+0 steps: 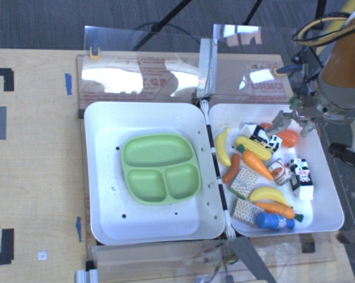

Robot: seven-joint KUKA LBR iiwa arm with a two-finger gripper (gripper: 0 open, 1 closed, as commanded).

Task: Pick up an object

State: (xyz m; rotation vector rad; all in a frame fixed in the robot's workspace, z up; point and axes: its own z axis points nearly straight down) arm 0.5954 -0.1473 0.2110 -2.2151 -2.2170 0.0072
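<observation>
My gripper (pixel 296 122) hangs over the back right of the right bin (pixel 331 208), below the orange wrist band. It is open, and nothing sits between its fingers (pixel 281 121). Just under and in front of it lie a red-orange tomato (pixel 288 138) and a black-and-white cow-print toy (pixel 266 138). Further toys fill the bin: a corn cob (pixel 254 148), a carrot (pixel 257 165), a yellow banana (pixel 223 147), a second banana (pixel 270 194), a blue bottle (pixel 269 220) and a small milk carton (pixel 301 173).
The left bin (pixel 101 158) holds a green divided plate (pixel 161 168). A ridge between the bins (pixel 216 170) separates them. Clear upright panels (pixel 207 63) stand behind both bins. Yellow and black cables (pixel 319 31) loop at the arm, top right.
</observation>
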